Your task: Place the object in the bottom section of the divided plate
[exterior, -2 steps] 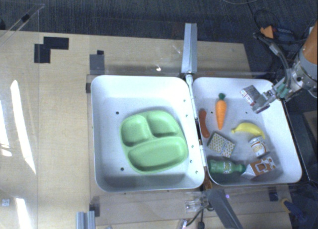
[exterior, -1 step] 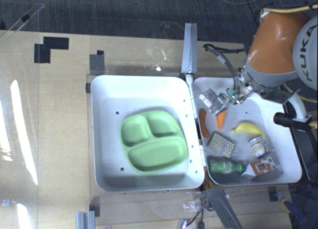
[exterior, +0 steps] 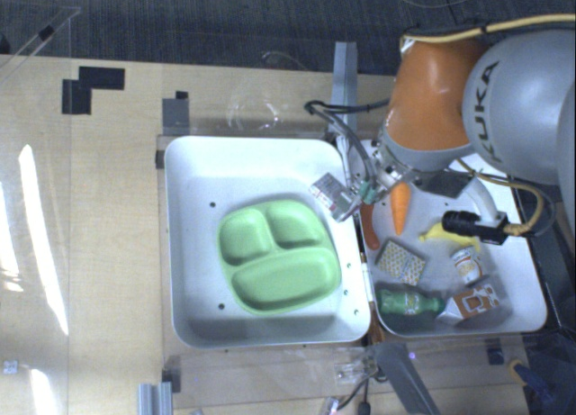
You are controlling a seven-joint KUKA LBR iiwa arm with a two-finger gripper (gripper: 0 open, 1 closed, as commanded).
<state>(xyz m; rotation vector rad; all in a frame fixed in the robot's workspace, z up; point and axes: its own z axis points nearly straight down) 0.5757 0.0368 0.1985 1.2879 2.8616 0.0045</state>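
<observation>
A green divided plate (exterior: pixel 281 258) lies in the left white bin (exterior: pixel 184 251), with two small sections at the far side and one large section (exterior: pixel 286 283) at the near side; nothing lies in any of them. My gripper (exterior: pixel 337 193) hangs over the left bin's right edge, just above and to the right of the plate's far right corner. The wrist hides what is under it. An orange carrot (exterior: pixel 400 209) lies in the right bin (exterior: pixel 529 292), close beside the gripper.
The right bin also holds a green bottle (exterior: pixel 409 302), a dotted grey packet (exterior: pixel 401 263), a small can (exterior: pixel 466 266) and a brown packet (exterior: pixel 479 300). A reddish strip (exterior: pixel 367 227) lies along the wall between the bins. The arm covers the right bin's far part.
</observation>
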